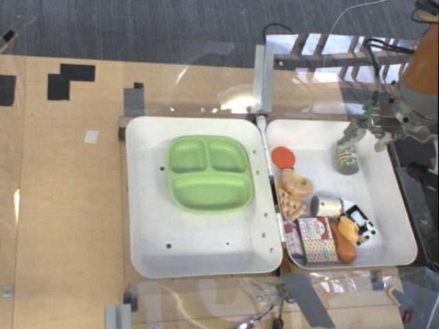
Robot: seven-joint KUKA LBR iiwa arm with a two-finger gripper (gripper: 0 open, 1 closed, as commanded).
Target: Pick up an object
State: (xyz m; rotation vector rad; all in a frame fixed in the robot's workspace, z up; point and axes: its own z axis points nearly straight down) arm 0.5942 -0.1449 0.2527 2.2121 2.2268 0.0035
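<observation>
The right bin serves as the reference landmark. The gripper hangs over its far edge, just above a small upright can with a green and white label; the can stands in the far part of this bin. Whether the jaws are wide or narrow cannot be determined, and no object is visible between them.

Other contents of the right bin:
- One red disc near the left wall.
- One tan pretzel-shaped item just below the disc.
- One pizza-slice-shaped item touching the pretzel shape.
- One small cylinder lying on its side near the centre.
- One printed carton at the near left corner.
- One orange item beside the carton.
- One black and white item touching the orange item.

The can stands apart from this cluster with clear floor around it.

Left of the right bin sits the left bin, holding one green divided plate with three compartments. Both bins rest on a light wooden bench. Beyond the bench lies dark grey carpet. Bin count: two.
</observation>
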